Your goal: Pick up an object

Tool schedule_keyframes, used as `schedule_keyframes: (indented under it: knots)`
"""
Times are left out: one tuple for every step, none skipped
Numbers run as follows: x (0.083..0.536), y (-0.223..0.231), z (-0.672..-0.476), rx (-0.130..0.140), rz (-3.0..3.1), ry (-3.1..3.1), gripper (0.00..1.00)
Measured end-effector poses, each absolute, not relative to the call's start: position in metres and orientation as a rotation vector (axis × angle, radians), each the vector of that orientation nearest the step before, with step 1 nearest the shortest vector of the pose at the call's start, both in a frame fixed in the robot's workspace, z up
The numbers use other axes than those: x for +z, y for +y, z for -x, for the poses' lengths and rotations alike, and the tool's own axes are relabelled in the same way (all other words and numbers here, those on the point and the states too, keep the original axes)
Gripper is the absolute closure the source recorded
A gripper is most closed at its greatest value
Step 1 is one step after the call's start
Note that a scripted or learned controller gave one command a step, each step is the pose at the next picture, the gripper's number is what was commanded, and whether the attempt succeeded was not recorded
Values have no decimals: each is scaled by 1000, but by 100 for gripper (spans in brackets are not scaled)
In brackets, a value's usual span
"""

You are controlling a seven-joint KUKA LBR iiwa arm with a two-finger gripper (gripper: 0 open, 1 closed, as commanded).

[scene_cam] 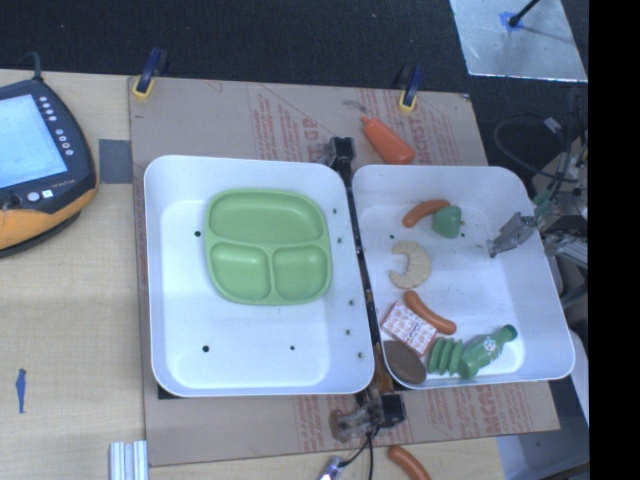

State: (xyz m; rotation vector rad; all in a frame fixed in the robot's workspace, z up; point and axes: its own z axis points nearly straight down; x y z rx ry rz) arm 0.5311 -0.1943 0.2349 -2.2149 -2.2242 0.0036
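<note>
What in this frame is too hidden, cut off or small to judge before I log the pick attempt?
- Grey two-finger gripper over the right white bin: too small and blurred in the camera view to make out its state.
- Arm: cut off by the right edge.
- Orange sausage-shaped toy below the bins: cut off by the bottom edge.
- Dark brown oval piece: partly overlapped by the red-and-white checked packet; identity unclear.

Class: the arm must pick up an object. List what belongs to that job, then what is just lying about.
Job: pincer; right bin holding croissant, two sausages, green pepper, green bottle.

Lying about: green tray, carrot outside the bins, handheld screen.
</note>
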Motion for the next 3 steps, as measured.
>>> schedule_keyframes:
  knots:
    - [161,-149,-584,7,2211,-2225,0]
    - [91,-124,-627,6,2213,-2227,0]
    - [92,-139,-656,3,2214,-2225,0]
